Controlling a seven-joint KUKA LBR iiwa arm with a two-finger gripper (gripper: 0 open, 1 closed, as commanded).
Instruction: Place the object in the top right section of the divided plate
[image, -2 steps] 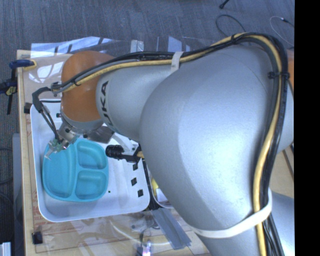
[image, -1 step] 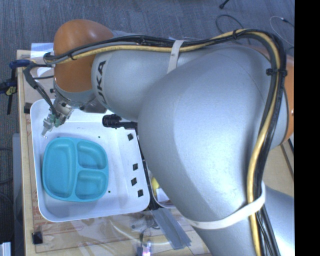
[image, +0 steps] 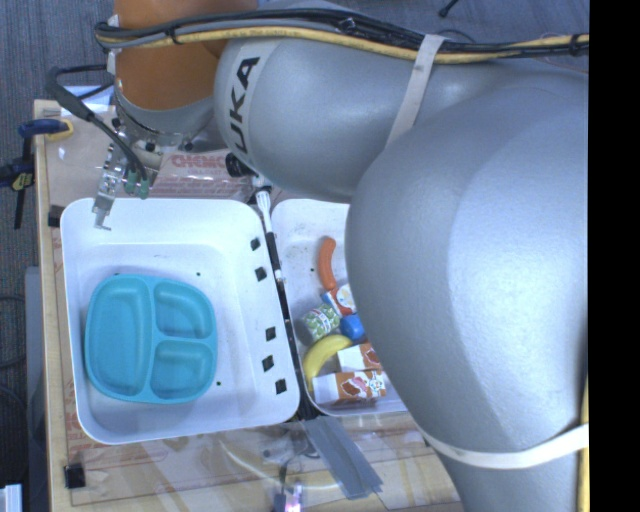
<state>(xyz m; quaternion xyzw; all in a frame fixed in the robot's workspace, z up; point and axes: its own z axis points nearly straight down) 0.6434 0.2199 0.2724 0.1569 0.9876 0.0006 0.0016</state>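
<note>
The end effector (image: 112, 190) hangs over the far left corner of the left shallow white bin (image: 80, 235); whether it is open or grasping anything cannot be told. Below it, the turquoise divided plastic plate (image: 150, 338) lies flat with all sections bare. In the right white bin (image: 300, 215), partly hidden by the grey arm (image: 450, 250), candidate objects cluster: an orange sausage-like piece (image: 327, 262), a yellow banana (image: 325, 352). A good pick would take one item cleanly from above.
</note>
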